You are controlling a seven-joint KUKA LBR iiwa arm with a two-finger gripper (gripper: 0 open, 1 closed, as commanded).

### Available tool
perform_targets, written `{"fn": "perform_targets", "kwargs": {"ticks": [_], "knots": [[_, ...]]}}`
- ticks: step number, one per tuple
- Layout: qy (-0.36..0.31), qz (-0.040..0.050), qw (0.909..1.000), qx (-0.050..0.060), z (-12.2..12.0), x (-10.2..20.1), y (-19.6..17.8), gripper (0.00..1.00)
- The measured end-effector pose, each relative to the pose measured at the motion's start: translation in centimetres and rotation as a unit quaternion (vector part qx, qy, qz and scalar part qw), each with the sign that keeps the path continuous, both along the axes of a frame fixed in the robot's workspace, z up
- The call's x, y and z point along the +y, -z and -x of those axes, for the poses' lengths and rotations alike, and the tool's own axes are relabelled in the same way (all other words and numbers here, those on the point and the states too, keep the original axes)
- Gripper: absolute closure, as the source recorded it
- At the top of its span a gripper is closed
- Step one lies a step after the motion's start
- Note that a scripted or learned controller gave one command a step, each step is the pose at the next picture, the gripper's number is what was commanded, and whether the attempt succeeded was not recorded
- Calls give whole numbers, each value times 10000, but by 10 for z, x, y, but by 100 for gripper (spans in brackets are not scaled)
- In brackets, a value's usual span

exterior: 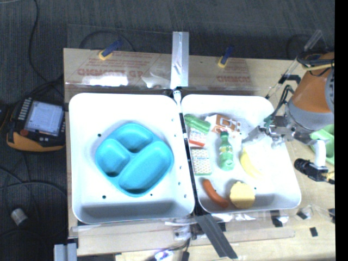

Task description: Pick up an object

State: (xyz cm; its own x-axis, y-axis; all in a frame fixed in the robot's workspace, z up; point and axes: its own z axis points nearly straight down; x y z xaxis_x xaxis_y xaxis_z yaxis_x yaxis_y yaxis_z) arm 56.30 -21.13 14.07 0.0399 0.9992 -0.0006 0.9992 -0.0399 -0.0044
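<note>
Yellow block (242,194) at front, well below tool (260,131).

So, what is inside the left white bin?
Inside the left bin lies one thing: a blue tray with three compartments, set at a slant. White floor shows around it, with a few small dark dots. Whatever is beneath the tray is covered.

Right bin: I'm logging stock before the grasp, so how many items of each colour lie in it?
Green: 2, a packet and a bottle
Yellow: 2, a banana and a block
Red-brown: 1, a sausage
Printed white packs: 3
Total: 8
</note>
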Motion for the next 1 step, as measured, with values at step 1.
{"fn": "perform_targets", "kwargs": {"ticks": [1], "knots": [[-197,4,9998,-12,-59,46,-63,0]]}}
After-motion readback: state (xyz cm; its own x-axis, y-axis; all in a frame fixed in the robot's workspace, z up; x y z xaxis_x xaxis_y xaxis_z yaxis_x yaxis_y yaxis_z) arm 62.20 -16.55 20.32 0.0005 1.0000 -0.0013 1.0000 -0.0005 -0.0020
